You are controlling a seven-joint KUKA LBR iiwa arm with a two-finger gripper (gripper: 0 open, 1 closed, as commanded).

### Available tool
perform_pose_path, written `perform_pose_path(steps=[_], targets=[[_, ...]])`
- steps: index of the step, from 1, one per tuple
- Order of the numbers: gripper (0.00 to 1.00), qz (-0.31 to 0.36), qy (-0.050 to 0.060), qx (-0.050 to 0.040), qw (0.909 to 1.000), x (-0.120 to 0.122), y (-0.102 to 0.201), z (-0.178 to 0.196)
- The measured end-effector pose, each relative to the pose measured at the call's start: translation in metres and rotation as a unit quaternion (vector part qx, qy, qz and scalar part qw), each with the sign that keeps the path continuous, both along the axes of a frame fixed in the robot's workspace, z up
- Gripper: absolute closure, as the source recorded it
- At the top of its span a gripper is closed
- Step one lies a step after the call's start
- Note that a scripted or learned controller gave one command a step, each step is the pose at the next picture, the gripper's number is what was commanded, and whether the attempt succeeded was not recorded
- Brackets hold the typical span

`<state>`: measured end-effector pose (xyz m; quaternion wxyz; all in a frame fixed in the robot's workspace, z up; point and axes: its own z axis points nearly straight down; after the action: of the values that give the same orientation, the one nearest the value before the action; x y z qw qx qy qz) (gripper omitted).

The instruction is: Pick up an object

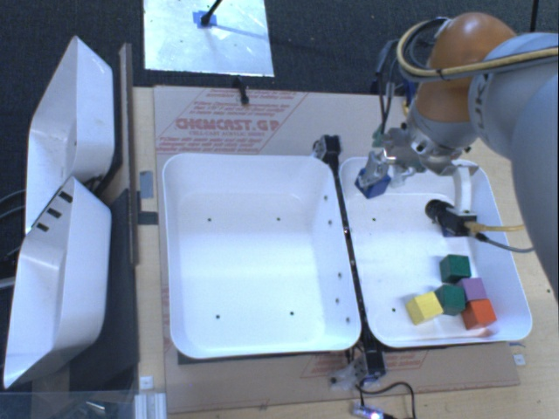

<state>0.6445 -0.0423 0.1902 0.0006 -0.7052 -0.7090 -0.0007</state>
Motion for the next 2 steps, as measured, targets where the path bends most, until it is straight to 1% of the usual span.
perform_pose_path(steps=[1,2], targets=[[1.0,0.0,0.0,0.0,1.0,-0.022,0.069,-0.004],[1.0,-0.002,-0.001,-0.0008,1.0,-0.022,0.066,0.007]])
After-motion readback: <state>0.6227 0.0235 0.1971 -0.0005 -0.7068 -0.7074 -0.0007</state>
